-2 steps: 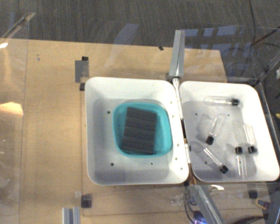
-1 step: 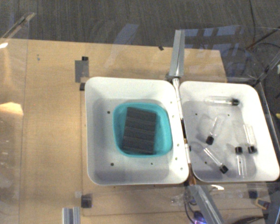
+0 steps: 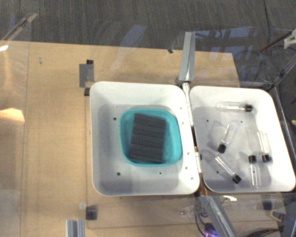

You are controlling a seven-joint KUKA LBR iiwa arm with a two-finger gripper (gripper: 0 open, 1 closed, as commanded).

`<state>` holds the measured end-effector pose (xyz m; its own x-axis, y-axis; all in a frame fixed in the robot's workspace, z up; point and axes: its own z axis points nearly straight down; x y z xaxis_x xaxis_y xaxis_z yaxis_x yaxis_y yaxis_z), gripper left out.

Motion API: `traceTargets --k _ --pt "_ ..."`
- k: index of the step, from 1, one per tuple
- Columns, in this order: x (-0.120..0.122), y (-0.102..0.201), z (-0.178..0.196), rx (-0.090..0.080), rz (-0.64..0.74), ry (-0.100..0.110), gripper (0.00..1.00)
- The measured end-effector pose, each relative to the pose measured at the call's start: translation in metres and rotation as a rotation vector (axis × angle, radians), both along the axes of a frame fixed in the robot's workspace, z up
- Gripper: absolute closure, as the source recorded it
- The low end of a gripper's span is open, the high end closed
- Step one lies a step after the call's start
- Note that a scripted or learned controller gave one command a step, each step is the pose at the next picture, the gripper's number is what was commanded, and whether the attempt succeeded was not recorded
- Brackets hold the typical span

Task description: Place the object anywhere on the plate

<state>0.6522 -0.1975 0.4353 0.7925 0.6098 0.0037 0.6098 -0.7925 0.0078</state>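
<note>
A teal plate (image 3: 174,138) sits in the left white bin (image 3: 103,132). A dark grey ribbed rectangular block (image 3: 148,137) lies flat on the plate, near its middle. The right white bin (image 3: 281,147) holds several clear tubes with black caps, among them one at the back (image 3: 234,106), one near the middle (image 3: 226,137) and one at the front (image 3: 227,169).
A metal post (image 3: 186,58) stands behind the seam between the two bins. The bins rest on a wooden bench (image 3: 39,132). Small black clamps (image 3: 90,63) sit around the left bin. Cables and fittings (image 3: 217,221) lie at the front right.
</note>
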Motion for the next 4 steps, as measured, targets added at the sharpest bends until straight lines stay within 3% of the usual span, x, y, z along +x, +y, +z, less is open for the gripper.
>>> traceTargets --k 2,3,4 --pt "-0.085 -0.008 0.001 0.003 -0.238 0.000 0.00" --pt "-0.148 -0.008 0.001 0.004 -0.358 -0.002 0.00" --pt "-0.080 -0.007 0.001 0.004 -0.421 -0.003 0.00"
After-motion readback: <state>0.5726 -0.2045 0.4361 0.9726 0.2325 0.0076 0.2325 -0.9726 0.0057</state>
